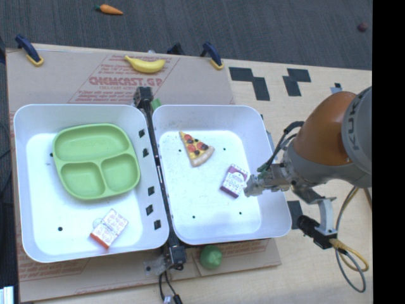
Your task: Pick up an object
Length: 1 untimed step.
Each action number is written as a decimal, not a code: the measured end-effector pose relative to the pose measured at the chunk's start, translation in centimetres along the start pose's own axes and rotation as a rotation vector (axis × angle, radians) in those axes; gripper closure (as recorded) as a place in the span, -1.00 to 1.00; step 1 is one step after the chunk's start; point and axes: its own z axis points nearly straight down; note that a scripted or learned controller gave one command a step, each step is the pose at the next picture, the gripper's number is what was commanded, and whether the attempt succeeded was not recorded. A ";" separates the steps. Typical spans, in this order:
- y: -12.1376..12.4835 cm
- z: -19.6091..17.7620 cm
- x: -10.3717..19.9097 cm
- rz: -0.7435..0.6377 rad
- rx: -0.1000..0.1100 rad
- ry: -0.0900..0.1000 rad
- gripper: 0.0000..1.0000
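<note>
Overhead slanted look at a bench (304, 75) bearing two white bins. In the right bin (209, 223): a toy pizza slice (196, 148) near the back, a small purple carton (234, 181) by the right wall. Just beside that carton, touching or nearly so, the gripper (253, 187) of a grey and orange arm. In the left bin (38, 233): a green divided plate (96, 161), a red and white carton (109, 227). Behind the bins, a toy banana (145, 63).

Dark grey carpet floor (190, 11) beyond bench; light wooden benchtop (354, 284) with black markings (253, 81); cardboard sheet (120, 75) clamped on top
</note>
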 end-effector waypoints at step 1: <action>1.3 7.0 -0.8 -0.003 0.004 0.001 1.00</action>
